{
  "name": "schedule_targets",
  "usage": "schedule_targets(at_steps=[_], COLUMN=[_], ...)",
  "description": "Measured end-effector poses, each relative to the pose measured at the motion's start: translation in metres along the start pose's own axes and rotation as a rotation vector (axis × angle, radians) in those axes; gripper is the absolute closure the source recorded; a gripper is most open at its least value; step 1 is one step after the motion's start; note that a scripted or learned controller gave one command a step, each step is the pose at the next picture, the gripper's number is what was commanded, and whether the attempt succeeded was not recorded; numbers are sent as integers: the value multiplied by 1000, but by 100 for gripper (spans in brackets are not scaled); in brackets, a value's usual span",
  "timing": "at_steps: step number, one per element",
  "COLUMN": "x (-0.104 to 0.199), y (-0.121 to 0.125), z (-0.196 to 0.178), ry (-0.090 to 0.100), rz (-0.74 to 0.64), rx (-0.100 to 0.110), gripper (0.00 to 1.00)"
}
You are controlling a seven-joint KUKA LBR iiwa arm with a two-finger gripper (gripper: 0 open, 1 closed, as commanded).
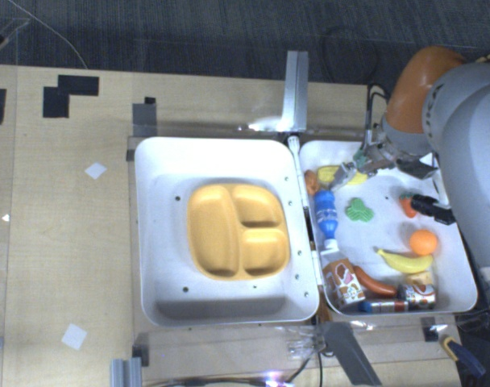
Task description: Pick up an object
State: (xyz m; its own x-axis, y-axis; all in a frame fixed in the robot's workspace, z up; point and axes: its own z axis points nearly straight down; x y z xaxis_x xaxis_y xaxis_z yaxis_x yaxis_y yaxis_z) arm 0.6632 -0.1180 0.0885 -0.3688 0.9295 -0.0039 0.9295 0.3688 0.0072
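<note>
Broadly, the grey arm with its orange band (418,83) reaches in from the right, over the far corner of the right-hand shallow white bin (463,293), and its gripper (364,161) hangs low beside a small yellow toy (335,173) lying near that bin's far left wall. Whether the gripper is apart or together cannot be told at this size, and nothing is seen between its tips.

A good try would settle squarely over one item with free space on both sides. The yellow toy is nearest, but it lies close to the wall and touches an orange piece (311,181). The green leafy toy (358,210) stands apart on bare floor and looks easier. The blue-capped plastic bottle (325,216) hugs the dividing wall, which crowds one side.

The left-hand white bin (160,176) bears a yellow divided plastic tray (237,230). The pale wooden desk (60,240) carries black patches at its far left. Nearer the front of the right bin lie a yellow banana (406,260), an orange ball (423,242) and some cans (346,285).
</note>
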Motion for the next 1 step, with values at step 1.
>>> schedule_targets(at_steps=[1], x=[-24], y=[-36], z=[1], ry=[-2], rz=[-52], rx=[1], gripper=[0])
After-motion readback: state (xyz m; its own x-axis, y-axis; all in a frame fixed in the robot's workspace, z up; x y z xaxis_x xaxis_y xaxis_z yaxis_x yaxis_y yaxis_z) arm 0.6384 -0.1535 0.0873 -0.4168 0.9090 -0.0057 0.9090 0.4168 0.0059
